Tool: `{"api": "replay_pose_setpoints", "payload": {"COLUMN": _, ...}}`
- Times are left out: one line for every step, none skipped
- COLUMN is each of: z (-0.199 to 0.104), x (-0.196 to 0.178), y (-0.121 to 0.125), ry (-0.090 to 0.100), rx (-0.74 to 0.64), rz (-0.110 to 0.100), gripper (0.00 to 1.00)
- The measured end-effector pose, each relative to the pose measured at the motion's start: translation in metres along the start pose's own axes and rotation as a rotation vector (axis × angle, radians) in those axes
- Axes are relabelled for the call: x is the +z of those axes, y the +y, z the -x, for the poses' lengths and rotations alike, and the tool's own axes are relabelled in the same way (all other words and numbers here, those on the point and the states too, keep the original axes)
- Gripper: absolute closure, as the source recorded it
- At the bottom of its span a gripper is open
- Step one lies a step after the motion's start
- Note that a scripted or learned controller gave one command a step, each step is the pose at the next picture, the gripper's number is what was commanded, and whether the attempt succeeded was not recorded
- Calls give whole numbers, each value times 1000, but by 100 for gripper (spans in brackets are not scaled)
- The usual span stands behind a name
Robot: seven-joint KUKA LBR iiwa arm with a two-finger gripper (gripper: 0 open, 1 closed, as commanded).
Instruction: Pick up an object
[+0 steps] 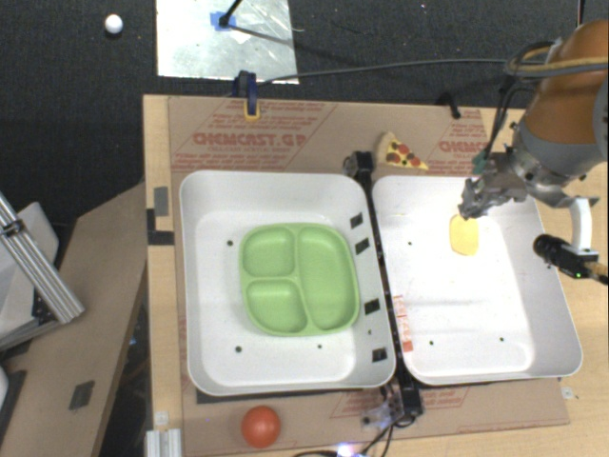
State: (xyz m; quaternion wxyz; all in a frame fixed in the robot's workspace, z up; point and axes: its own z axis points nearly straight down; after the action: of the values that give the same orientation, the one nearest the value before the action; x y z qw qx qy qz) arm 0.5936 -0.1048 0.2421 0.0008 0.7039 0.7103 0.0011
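Fingers of my grey two-finger gripper (pixel 472 208) point down over the far part of the right shallow white bin (pixel 495 350), just above a small pale-yellow object (pixel 464 237); their spread I cannot tell.

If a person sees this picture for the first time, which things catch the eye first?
The light green divided tray stands out, lying in the middle of the left white bin. In the right bin, the gripper hangs just above a small yellow object. A red-orange ball lies outside the bins, at the board's near edge.
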Motion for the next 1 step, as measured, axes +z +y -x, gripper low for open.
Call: {"api": "replay_pose_setpoints", "payload": {"z": -45, "x": -3, "y": 0, "ry": 0, "rx": 1, "rz": -1, "gripper": 100}}
